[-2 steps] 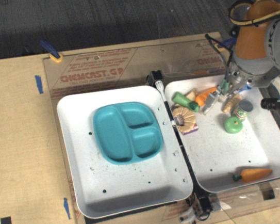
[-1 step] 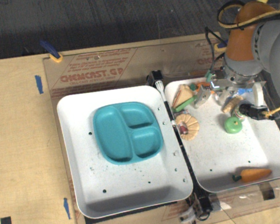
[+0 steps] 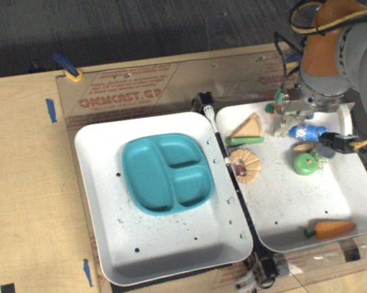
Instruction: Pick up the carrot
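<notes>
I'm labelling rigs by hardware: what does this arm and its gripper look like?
The arm is grey, rounded, with an orange band above the wrist and black and yellow cables looped near it. The gripper is a small metallic, silver-grey assembly.

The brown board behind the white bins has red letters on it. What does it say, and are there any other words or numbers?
"CHEMCAST GP": red print on the brown board, my best reading, since it is blurry.
The fainter red lines above it and further right on the board are too blurred to read.
I can read nothing on the bins, the teal tray or the toy food.
</notes>
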`<action>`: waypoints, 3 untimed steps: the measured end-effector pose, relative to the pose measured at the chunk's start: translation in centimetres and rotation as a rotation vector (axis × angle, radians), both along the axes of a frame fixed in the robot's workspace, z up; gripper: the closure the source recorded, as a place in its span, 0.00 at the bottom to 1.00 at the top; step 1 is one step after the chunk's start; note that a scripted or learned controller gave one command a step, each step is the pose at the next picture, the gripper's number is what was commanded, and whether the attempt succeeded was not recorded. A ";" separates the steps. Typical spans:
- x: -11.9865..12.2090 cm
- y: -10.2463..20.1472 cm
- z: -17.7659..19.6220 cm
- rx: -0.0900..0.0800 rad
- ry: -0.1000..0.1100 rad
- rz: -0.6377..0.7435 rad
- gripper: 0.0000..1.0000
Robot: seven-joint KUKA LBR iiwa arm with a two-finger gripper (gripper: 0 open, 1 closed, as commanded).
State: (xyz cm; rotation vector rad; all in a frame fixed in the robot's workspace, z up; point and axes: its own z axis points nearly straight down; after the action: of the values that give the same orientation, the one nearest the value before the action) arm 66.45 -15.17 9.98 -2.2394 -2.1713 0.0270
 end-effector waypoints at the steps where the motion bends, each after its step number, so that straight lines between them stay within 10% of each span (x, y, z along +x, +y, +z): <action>1: 0.4 -7.0 22.8 -0.012 -0.043 -0.033 1.00; 2: 0.3 -6.8 22.1 -0.008 -0.031 -0.032 0.00; 3: 0.3 -2.6 20.9 -0.002 -0.028 0.133 0.00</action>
State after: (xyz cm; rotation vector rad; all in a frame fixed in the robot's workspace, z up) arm 66.76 -17.73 30.89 -2.1049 -2.3319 0.0003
